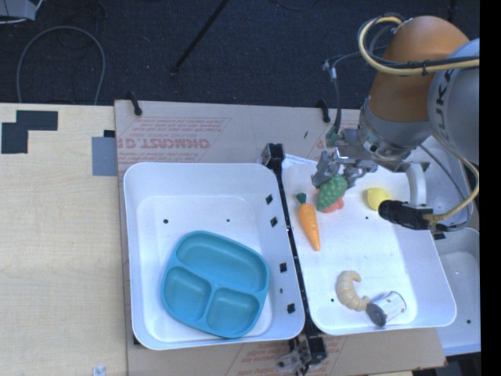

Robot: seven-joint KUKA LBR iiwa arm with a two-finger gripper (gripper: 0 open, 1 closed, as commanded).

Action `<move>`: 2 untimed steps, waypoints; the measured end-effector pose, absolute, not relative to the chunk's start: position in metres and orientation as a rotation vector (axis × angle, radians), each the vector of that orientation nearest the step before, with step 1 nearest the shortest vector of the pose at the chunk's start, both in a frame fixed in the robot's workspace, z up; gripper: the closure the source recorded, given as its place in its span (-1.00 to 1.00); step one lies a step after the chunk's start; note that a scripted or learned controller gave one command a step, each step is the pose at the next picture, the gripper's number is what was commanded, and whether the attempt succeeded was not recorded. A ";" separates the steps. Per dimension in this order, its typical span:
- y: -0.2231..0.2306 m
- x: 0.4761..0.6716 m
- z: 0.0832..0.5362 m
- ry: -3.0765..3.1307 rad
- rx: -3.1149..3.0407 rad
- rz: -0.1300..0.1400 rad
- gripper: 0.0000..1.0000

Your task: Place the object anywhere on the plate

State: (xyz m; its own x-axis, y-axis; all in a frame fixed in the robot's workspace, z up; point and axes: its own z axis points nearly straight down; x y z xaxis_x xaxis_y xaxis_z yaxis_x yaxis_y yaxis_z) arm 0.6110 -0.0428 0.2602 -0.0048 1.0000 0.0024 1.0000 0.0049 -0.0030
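A blue plate (214, 283) with three compartments lies in the left bin (156, 186). In the right bin (427, 280), my gripper (335, 172) hangs at the far edge, right above a green and red toy vegetable (331, 193) and touching or nearly touching its top. Whether that toy is between the fingers is hidden by the wrist. An orange carrot (310, 224) lies just left of it. A yellow lemon-like toy (376, 197) rests to the right.
A pale curved toy (351, 291) and a small clear cup on its side (387, 307) lie near the right bin's front. A black divider (283, 233) runs between the two bins. A black handle-like part (407, 213) juts in beside the yellow toy.
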 end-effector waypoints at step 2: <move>0.057 0.604 0.235 -2.223 -2.212 0.005 1.00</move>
State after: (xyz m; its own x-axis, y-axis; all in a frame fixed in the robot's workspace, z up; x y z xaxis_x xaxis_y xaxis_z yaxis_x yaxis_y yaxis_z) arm 0.6040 0.0569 0.2355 -0.0047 1.0000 0.0017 1.0000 0.0047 -0.0060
